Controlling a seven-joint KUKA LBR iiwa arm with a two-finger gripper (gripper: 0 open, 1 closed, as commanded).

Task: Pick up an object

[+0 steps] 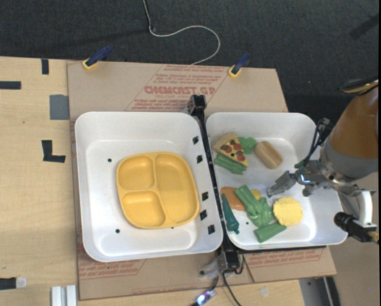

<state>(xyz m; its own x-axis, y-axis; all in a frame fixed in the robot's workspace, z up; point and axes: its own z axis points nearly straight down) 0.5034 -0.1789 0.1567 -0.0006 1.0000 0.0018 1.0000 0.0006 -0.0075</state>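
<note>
Right bin, contents: toy foods, loose, clustered toward its left and near sides. Yellow round piece near the front, lying flat, just below the gripper. Green leafy piece touching its left side; green stick at the front wall; dark green long piece along the left wall; orange piece beside it. Pizza slice at the rear left, on a green pod. Brown bread roll to its right, apart from the rest. Gripper: low over the bin's right half, above the yellow piece, nothing seen between the fingers; whether the jaws stand apart or together cannot be told. Arm entering from the right. Left bin: one yellow divided plate, three compartments, centred. Both bins on a cardboard sheet on the wooden bench.
</note>
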